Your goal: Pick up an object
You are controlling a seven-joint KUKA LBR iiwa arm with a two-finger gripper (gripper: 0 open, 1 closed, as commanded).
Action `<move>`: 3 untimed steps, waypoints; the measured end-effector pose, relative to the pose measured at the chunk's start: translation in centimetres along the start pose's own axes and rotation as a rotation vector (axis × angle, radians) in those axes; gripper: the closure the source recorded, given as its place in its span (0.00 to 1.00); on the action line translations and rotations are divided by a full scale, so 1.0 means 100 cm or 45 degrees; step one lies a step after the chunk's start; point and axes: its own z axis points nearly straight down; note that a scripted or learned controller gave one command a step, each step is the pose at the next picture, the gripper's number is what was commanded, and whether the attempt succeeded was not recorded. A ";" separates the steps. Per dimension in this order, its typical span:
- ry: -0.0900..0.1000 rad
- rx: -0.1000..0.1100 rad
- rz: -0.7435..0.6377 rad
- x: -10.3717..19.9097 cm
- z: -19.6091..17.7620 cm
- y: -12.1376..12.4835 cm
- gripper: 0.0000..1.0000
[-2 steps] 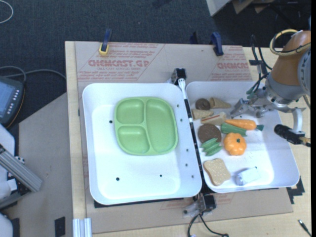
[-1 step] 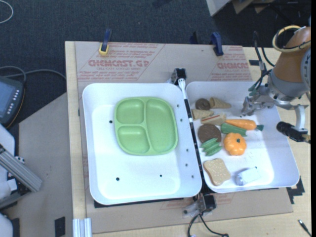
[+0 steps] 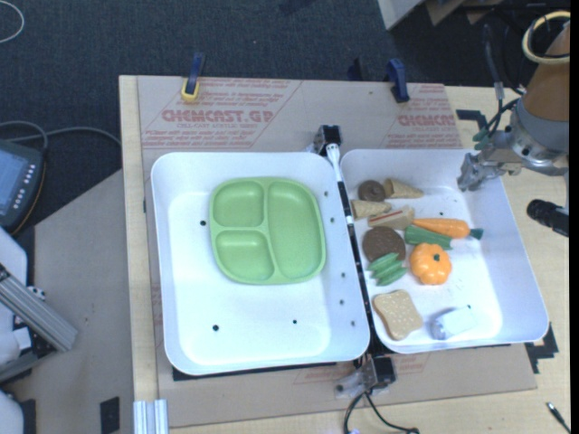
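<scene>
A plywood bench over dark carpet is seen, clamped at its far edge, with two white bins set side by side on it. The task names no particular thing, so any of the toy foods in the right bin may serve; all lie loose on its floor, crowded toward the wall shared with the left bin. A carrot lies across the middle, touching a green piece, with a small pumpkin just below it. A brown patty and green pods lie beside these, a bread slice and a pale, blurred item nearer the front, and a cookie with sandwich pieces at the back. The gripper is held above the far right corner of that bin, apart from every item, with nothing seen between its fingers; whether it is open or closed cannot be told. It is judged to be poised before a descent, no grasp being begun. The carrot and pumpkin are nearest it. The left bin holds a green divided plate, presumably as a drop place.
</scene>
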 end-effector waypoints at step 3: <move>0.007 0.009 -0.006 0.046 -0.074 0.014 1.00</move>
